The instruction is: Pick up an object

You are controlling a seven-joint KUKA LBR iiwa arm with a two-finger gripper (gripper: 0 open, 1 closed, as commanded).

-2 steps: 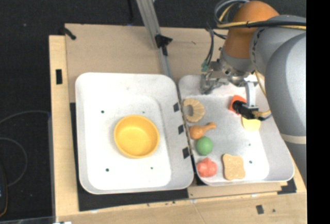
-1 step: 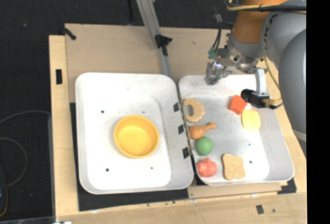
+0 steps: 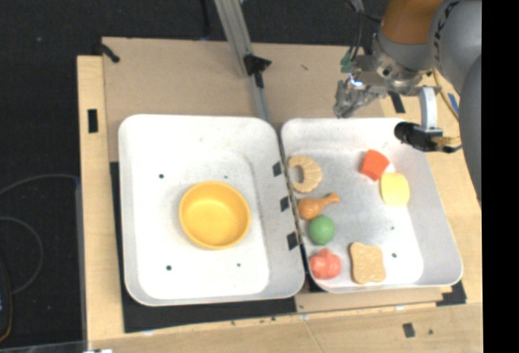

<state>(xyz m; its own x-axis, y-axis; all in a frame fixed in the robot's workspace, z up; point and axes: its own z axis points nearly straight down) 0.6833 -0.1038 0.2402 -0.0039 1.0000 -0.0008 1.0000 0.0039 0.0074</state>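
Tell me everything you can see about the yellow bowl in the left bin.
The yellow bowl is round, shallow and glossy, apparently plastic, with a slightly orange-tinted rim. It sits upright, open side up, with nothing visible inside. It rests on the floor of the left bin, a little below its centre, clear of the walls and alone there.

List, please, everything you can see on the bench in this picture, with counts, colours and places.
bins: two, white, side by side on the bench
bowl: one, yellow, left bin
ring-shaped pastry: one, tan, right bin near the divider
drumstick: one, orange-brown, below the pastry
ball: one, green, below the drumstick
lumpy item: one, red-pink, right bin's near corner
toast slice: one, tan, near edge
block: one, orange-red, right bin
yellow piece: one, pale yellow, beside the block
metal pole: one, grey, behind the bins
pincer: one, grey, above the right bin's far edge
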